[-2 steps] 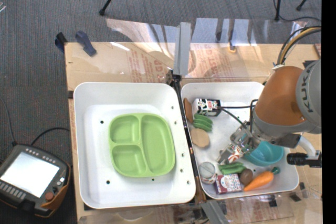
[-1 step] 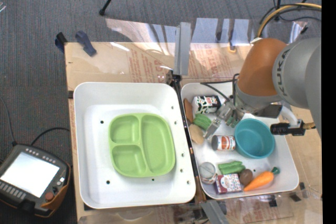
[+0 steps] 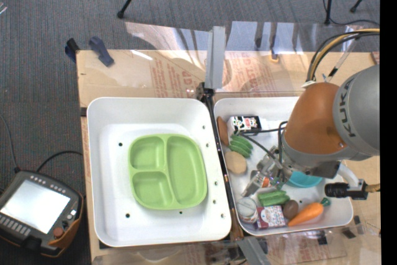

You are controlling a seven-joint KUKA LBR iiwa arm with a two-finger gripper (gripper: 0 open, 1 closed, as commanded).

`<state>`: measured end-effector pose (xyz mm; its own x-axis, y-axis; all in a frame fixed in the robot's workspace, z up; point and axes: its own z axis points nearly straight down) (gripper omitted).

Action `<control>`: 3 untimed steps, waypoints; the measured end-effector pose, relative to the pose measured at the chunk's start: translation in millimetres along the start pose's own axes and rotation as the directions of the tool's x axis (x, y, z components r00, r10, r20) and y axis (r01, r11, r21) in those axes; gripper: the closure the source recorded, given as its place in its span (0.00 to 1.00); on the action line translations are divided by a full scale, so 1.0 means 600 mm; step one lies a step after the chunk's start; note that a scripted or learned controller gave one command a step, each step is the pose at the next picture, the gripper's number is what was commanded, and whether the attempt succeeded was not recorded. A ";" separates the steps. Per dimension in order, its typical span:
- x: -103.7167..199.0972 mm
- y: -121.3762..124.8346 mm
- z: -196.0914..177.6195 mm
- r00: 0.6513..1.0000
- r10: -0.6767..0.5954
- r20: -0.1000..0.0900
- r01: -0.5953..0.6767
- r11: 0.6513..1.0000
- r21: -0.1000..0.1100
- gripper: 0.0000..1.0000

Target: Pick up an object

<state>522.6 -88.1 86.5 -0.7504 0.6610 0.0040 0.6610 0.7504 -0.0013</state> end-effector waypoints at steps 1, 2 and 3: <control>-0.001 0.001 -0.016 1.000 -0.001 0.000 0.001 1.000 -0.001 1.00; 0.085 -0.010 -0.173 0.999 0.048 0.009 -0.048 0.999 -0.007 1.00; 0.047 -0.059 -0.023 0.934 0.357 -0.001 -0.357 0.934 0.002 1.00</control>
<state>478.1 -95.9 100.5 -0.4654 0.8851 0.0046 0.8851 0.4654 -0.0044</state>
